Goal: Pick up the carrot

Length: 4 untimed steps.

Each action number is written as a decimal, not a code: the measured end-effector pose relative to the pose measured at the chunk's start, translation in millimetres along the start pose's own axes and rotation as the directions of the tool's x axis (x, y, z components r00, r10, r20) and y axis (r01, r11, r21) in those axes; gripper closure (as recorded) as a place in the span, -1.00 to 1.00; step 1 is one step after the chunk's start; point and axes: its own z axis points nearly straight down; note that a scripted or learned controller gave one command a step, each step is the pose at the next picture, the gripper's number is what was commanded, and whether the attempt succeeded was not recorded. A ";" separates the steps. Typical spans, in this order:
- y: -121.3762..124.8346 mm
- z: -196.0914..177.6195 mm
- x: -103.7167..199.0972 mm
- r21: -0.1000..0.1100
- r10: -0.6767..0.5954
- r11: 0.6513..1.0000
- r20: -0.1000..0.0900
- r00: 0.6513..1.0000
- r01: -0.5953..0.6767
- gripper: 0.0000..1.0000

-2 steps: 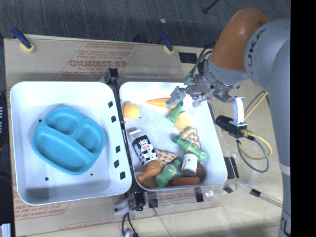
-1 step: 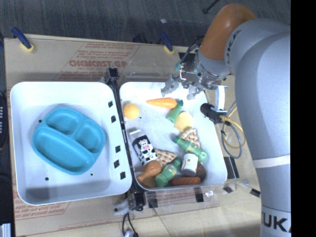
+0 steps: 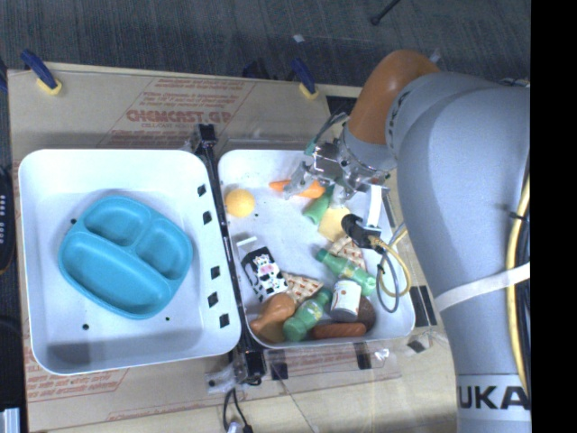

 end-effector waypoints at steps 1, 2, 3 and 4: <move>0.3 -11.4 1.7 0.004 -0.009 1.000 0.000 1.000 0.009 1.00; 0.3 -11.3 2.1 0.004 -0.010 1.000 0.000 1.000 0.010 -1.00; 0.7 -22.1 2.8 0.006 -0.016 1.000 0.000 1.000 0.016 1.00; 0.5 -21.8 3.2 0.007 -0.017 1.000 0.000 1.000 0.017 -1.00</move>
